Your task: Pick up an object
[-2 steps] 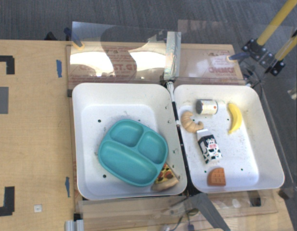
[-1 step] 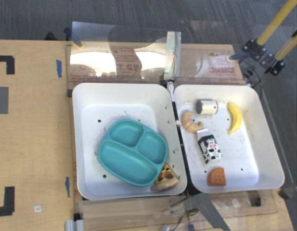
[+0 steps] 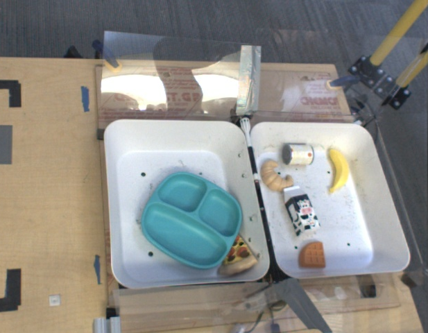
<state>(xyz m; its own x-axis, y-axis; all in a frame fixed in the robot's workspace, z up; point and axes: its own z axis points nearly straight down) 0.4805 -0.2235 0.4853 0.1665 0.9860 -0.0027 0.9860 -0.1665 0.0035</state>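
Note:
The left bin (image 3: 121,186) holds a teal divided plate (image 3: 193,219). A toy pizza slice (image 3: 238,257) pokes out from under the plate's lower right edge. In the right bin (image 3: 388,214) lie a croissant (image 3: 275,175), a small grey can (image 3: 297,154) on its side, a yellow banana (image 3: 338,169), a little cow-patterned carton (image 3: 302,212) and an orange waffle piece (image 3: 311,254). These items lie apart from one another, except the croissant, which sits close below the can.
A clear plastic screen (image 3: 200,82) stands behind the bins, with a divider strip (image 3: 248,82) between them. A yellow-legged stand (image 3: 397,33) with black clamps is at the top right. The plywood bench (image 3: 40,186) extends to the left.

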